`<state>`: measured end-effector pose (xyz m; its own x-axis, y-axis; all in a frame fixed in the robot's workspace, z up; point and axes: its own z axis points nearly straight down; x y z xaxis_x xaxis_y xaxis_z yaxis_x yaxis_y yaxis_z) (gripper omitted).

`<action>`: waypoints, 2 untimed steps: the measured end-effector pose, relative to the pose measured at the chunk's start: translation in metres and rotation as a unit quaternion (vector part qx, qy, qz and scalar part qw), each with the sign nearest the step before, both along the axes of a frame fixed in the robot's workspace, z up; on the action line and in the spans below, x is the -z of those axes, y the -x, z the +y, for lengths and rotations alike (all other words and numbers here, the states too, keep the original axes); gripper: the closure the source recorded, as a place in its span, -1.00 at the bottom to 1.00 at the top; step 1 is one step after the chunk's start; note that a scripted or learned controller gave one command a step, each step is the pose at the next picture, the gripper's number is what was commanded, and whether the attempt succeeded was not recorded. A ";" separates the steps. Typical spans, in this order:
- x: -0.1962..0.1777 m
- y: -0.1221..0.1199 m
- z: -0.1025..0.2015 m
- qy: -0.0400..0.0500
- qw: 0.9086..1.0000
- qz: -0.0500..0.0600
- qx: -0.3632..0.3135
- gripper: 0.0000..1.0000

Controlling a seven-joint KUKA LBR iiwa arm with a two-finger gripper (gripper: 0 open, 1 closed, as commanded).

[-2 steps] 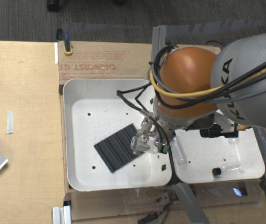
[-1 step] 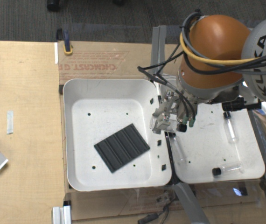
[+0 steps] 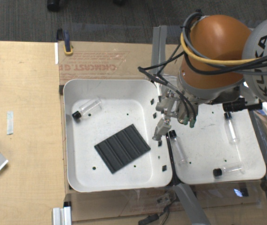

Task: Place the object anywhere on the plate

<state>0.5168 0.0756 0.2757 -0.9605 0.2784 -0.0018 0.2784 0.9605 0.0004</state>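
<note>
End effector [image 3: 164, 125] grip state unclear, over bin divider; vial [image 3: 177, 146] just beside, plate [image 3: 122, 148] left.

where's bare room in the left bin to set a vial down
Free patches in the left bin: the upper middle floor between the vial and the right wall, and the lower left corner below the dark plate. The plate's ribbed top is bare too. It is crowded at the right wall, where the gripper hangs.
</note>
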 end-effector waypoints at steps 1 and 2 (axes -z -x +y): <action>-0.009 -0.001 -0.001 0.000 1.000 -0.001 0.002 1.00; -0.007 0.014 0.079 0.000 0.986 0.001 0.165 1.00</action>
